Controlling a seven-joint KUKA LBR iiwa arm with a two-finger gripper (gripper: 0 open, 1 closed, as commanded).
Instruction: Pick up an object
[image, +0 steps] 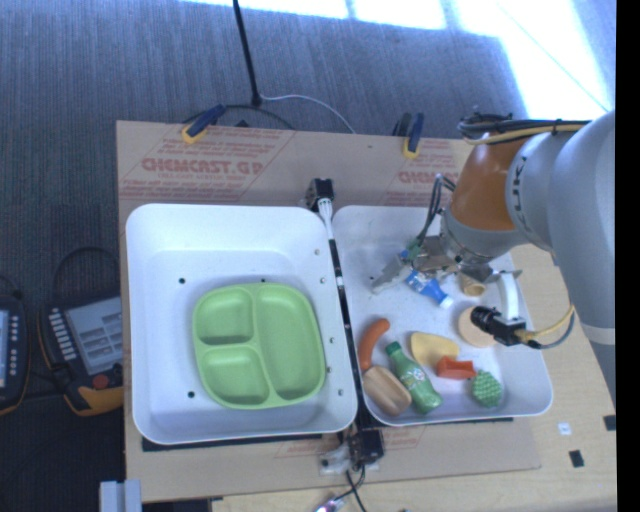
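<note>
- Because the arm (560, 180) reaches in from the right of the frame, its grey bulk and orange band hang over the upper part of the right bin (535, 400), a posture that looks meant to bring the wrist down on the clutter there.
- While the right bin carries the toys, the left bin (150, 260) at centre-left holds a green divided tray (260, 342) lying flat — probably a drop-off place, though the task only asks for a pick.
- The gripper (432, 262) sits low in the upper middle of the right bin, just over a small blue-and-white object (430, 288) and beside a grey piece (385, 277); whether the pincer is open, closed or gripping anything I cannot tell, since the wrist hides it.
- Candidate objects crowd the bin's lower half: an orange sausage-like toy (372, 340), a bread roll (386, 390), a green bottle (414, 378), a yellow wedge (432, 347), a small red piece (456, 369) and a green knobbly toy (487, 388) — packed close, so a clean grasp may be awkward.
</note>
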